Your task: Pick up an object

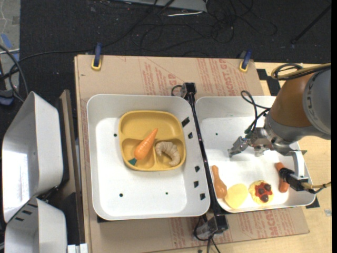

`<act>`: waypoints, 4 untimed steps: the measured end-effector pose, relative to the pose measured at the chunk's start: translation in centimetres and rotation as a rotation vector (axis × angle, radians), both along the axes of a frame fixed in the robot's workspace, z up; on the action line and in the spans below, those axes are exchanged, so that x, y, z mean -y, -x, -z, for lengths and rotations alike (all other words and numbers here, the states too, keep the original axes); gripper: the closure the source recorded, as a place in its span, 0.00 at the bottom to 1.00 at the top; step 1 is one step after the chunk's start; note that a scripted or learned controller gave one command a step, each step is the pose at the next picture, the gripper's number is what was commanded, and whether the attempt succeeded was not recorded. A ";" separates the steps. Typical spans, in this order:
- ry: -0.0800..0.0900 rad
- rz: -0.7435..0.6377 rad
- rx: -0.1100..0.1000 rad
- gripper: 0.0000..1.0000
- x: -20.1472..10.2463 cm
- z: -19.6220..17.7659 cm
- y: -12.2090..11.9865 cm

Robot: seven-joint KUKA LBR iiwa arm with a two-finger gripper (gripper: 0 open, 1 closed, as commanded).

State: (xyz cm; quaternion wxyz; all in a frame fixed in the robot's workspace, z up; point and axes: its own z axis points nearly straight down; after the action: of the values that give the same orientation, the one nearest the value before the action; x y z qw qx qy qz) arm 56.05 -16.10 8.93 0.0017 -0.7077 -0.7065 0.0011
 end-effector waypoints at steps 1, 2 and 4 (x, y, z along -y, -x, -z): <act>0.001 0.000 0.005 1.00 0.0 -1.3 -0.1; 0.002 -0.005 0.009 1.00 -0.7 -7.4 -0.1; 0.002 -0.006 0.009 1.00 -1.2 -16.1 -0.3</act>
State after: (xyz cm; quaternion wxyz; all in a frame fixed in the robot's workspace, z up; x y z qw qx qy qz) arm 56.40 -14.89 24.99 -0.0023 -0.7057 -0.7085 -0.0011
